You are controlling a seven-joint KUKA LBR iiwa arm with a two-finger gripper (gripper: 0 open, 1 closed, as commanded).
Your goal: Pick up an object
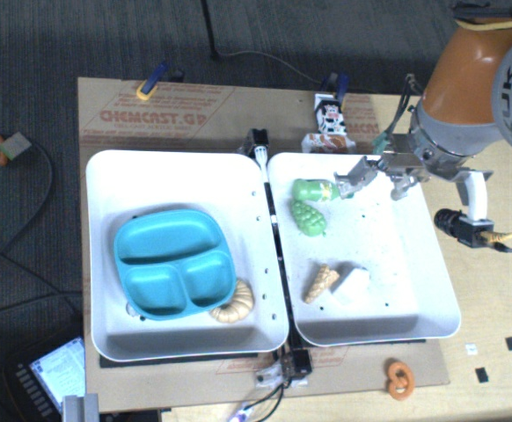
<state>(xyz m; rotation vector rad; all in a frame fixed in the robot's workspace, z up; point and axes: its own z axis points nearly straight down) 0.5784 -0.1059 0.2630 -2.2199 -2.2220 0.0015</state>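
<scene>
Cone [321,283] lies free; end effector [375,178], fingers spread and empty, approaches green toy [310,203]: descent and closure remain.

Two white bins sit side by side on the surface [124,117]. The left bin [106,236] holds a blue tray [175,264] with three compartments, and a tan croissant-shaped toy [236,304] touches its lower right corner. The right bin [414,271] holds a green bottle-like toy [312,190], a green bumpy toy [309,218] just below it, and a tan cone [321,282] near a white object [353,281]. The hand [375,178] hovers over the right bin's upper part, one finger [354,178] next to the green bottle-like toy. A small orange pretzel shape [400,378] lies below the right bin.
</scene>
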